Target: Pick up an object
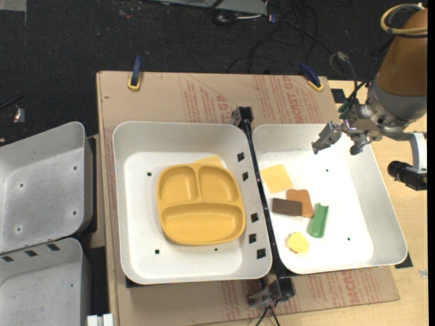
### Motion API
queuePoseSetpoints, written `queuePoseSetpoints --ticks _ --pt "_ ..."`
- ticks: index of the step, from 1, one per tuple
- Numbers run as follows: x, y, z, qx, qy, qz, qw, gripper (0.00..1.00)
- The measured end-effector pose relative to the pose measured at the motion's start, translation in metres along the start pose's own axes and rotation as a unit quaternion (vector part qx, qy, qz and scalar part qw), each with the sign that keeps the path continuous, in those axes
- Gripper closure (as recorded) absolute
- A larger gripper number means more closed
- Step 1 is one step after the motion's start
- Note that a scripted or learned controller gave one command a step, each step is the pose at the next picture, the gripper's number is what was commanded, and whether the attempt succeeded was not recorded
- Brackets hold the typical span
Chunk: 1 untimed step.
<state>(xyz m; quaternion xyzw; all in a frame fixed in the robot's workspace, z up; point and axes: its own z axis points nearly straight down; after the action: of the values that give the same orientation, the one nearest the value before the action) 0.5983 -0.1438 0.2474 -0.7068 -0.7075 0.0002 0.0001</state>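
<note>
Grey arm's two-finger gripper (338, 141) with fingers spread, over right white bin (380, 216) far edge, yellow compartment tray (201, 205) in left white bin (136, 202), green block (317, 221) beside brown bar (286, 207)

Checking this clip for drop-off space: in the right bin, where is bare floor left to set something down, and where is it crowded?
In the right bin, bare floor runs along its right side, right of the green piece, and across the top under the gripper. The crowded part is lower left: yellow square, brown block, orange piece, yellow round piece.
</note>
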Motion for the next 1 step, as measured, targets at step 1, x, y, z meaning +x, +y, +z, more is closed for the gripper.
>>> queuePoseSetpoints --ticks 1 --pt "0.0029 -0.0060 0.0451 0.002 0.000 0.001 1.0000 0.00"
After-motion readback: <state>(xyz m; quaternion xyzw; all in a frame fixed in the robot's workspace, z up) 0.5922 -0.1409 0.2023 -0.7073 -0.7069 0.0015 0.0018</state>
